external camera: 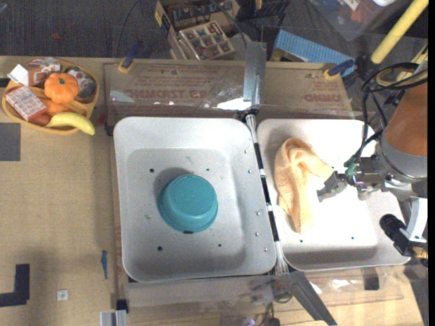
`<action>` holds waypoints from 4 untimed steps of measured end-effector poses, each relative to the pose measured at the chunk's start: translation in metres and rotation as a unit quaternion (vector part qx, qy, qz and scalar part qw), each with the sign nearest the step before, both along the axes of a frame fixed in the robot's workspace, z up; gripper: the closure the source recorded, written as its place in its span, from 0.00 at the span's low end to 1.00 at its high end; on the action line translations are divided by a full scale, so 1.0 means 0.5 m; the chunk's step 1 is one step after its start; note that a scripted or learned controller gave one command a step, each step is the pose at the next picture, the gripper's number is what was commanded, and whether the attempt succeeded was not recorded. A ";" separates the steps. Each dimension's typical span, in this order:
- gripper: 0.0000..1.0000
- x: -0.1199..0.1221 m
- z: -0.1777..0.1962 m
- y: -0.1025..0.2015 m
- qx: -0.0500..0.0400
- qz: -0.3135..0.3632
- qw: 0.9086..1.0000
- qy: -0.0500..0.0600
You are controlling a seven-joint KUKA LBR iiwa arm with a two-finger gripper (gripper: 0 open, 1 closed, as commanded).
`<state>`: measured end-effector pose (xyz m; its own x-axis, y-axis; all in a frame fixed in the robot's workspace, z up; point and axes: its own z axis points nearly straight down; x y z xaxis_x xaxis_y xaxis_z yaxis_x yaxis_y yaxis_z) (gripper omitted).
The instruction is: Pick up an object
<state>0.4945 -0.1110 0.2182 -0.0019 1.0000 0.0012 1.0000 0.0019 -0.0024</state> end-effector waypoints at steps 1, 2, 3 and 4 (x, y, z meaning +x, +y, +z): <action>0.00 0.043 -0.246 0.020 -0.001 -0.010 1.000 -0.002; 1.00 0.041 -0.227 0.012 -0.001 -0.015 1.000 -0.003; 1.00 0.128 -0.067 0.091 -0.001 0.140 0.990 -0.002; 0.00 0.128 -0.066 0.091 -0.001 0.139 0.990 -0.003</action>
